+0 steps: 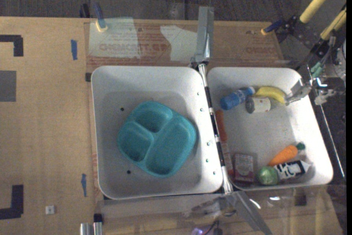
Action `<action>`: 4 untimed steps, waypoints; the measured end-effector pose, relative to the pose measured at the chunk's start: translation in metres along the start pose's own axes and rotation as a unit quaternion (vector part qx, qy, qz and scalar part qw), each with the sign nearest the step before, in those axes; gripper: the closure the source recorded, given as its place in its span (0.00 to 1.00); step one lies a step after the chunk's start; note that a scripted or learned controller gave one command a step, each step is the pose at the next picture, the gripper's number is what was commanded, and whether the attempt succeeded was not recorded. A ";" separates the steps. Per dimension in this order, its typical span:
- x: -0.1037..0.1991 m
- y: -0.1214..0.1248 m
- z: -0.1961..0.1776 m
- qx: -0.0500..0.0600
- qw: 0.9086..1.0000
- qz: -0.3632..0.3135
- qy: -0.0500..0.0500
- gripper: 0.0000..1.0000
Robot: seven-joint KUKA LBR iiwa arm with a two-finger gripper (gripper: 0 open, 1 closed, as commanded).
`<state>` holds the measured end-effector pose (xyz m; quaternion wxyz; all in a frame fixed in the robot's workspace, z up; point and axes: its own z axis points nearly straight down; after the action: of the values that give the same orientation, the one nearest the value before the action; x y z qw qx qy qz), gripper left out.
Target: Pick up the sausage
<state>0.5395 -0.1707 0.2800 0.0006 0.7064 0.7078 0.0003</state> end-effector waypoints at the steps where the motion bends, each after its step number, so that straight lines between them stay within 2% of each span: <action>1: 0.005 -0.030 0.175 0.001 0.997 0.083 0.000 0.00; 2: 0.074 -0.055 0.164 -0.006 0.911 0.413 0.003 0.00; 3: 0.073 -0.002 0.192 0.000 0.850 0.527 -0.001 0.00; 4: 0.075 -0.001 0.182 -0.001 0.851 0.525 -0.001 1.00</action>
<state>0.5387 -0.0957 0.0983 0.0014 0.9729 0.2313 0.0006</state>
